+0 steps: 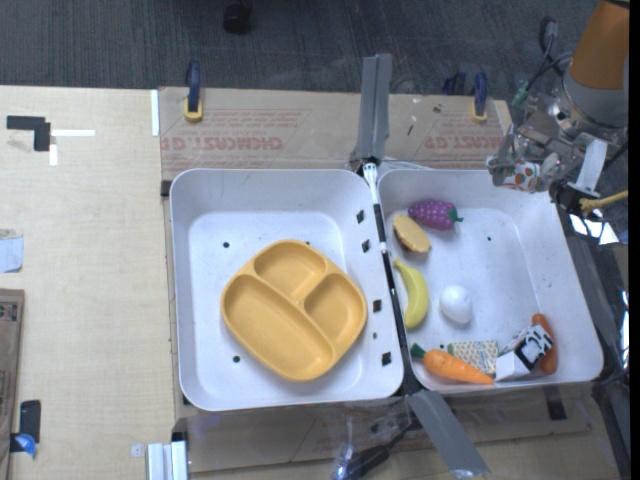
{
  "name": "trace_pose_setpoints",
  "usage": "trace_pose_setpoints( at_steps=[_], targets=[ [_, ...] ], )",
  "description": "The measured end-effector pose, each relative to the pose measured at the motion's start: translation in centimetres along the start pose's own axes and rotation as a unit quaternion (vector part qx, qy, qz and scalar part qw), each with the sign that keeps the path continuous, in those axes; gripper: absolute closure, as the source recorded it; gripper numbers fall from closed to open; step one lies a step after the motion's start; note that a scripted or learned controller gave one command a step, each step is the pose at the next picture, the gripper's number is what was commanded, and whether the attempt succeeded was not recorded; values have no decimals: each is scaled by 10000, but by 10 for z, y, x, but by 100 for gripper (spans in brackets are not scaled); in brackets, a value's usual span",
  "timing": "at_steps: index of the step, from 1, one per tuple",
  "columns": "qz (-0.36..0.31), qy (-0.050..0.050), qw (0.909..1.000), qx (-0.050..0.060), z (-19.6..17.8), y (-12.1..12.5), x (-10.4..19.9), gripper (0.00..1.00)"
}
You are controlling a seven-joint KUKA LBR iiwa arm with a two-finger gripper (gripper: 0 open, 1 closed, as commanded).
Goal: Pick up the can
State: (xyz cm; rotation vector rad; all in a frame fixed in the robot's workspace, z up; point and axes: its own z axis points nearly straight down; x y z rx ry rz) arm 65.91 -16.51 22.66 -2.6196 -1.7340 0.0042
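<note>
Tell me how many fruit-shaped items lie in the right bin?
2: a purple grape bunch near the far edge, and a yellow banana along the left wall. Others may be hidden in the near-corner clutter.

Can (471,353) flat, right bin's (560,258) front

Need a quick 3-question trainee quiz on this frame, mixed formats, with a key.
1. Multiple choice: what lies in the left bin? A) a mug B) a yellow divided plate C) a spoon
2. True or false: the gripper is directly above the can.
3. Fill in: the long orange vegetable lying along the can's near side in the right bin is a ____.

Key
1. B.
2. False. The gripper is at the right bin's far right corner, and the can lies by the near wall.
3. carrot.
</note>
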Motion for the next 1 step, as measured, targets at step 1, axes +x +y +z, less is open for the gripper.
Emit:
trace_pose_setpoints(
  at_steps=[1],
  targets=[
    [-484, 1, 9988, 11, 88, 8, -21, 100]
  ],
)
